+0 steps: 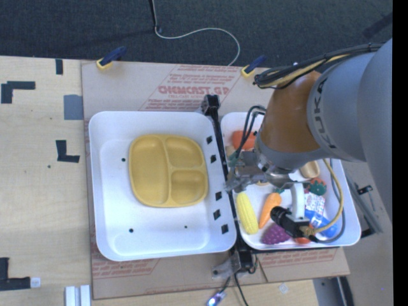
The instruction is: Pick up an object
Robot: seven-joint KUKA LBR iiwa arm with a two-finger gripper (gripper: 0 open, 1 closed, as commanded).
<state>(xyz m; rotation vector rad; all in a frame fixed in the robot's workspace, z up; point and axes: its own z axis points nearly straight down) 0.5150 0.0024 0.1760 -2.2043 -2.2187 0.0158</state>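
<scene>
In the right bin [331,242]: toy corn [245,213] at 7 o'clock, carrot [271,206] beside it, purple grapes [275,234] at 6 o'clock. Tool [241,174] at 9 o'clock; its opening cannot be told. Left bin [108,171]: yellow divided plate [169,169].

Yellow three-part plate [169,169] flat in my left-hand white bin [108,234], cardboard sheet [185,88] beneath, blue-and-yellow clamps [111,56] on its far edge, white cable [204,33] across dark carpet [64,11].
</scene>
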